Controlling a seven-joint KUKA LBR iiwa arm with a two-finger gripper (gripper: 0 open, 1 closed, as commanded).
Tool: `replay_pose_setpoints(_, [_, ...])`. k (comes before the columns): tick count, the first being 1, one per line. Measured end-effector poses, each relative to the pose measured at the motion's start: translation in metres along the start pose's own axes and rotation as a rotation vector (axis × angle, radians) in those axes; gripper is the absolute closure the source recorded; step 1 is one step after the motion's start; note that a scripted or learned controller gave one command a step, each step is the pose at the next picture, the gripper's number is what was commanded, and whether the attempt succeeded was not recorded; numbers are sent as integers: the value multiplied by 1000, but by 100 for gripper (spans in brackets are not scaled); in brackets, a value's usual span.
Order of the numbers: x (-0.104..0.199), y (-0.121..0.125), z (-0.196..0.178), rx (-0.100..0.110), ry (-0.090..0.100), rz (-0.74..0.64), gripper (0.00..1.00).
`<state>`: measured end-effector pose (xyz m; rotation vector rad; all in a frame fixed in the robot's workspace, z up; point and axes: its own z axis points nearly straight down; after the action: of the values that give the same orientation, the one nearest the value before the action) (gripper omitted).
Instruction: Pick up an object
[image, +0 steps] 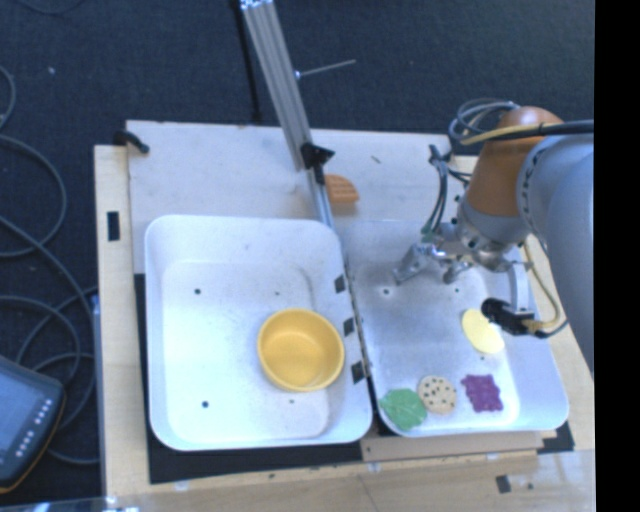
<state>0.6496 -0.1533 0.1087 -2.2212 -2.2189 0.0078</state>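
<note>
Over the right bin (530, 400) the gripper (432, 262) hangs near the back wall, grey metal fingers (408, 268) looking spread apart with nothing between them. No object picked yet. Candidates sit well apart from it along the bin's front and right: yellow lemon-shaped piece (482, 331) near the right wall, purple grape-like piece (483, 392), round speckled cookie (436, 393), green leafy piece (403, 408) in the front corner, touching or nearly touching the cookie. Left bin (180, 250) holds 1 yellow bowl (300, 348). Risks, as judgement: the front 3 are flat and low, so fingers could skid over them or close on air; green and cookie packed together near the wall, so a descent there may clip the rim or nudge both; the lemon piece is rounded and could squirt out; dangling cables (445, 200) by the wrist could snag. Bins sit on a pale wooden bench (210, 160), an orange item (341, 190) lies beside an aluminium post (280, 80), dark carpet floor with loose cables, a tablet-like screen (20, 420) at lower left.
</note>
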Motion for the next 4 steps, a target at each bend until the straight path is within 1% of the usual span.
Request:
replay_pose_setpoints(1, [-1, 3, -16, -9, 0, 2, 100])
replay_pose_setpoints(2, [-5, 6, -81, -13, 0, 2, 100])
replay_pose_setpoints(4, [-3, 4, -183, -13, 0, -4, 100])
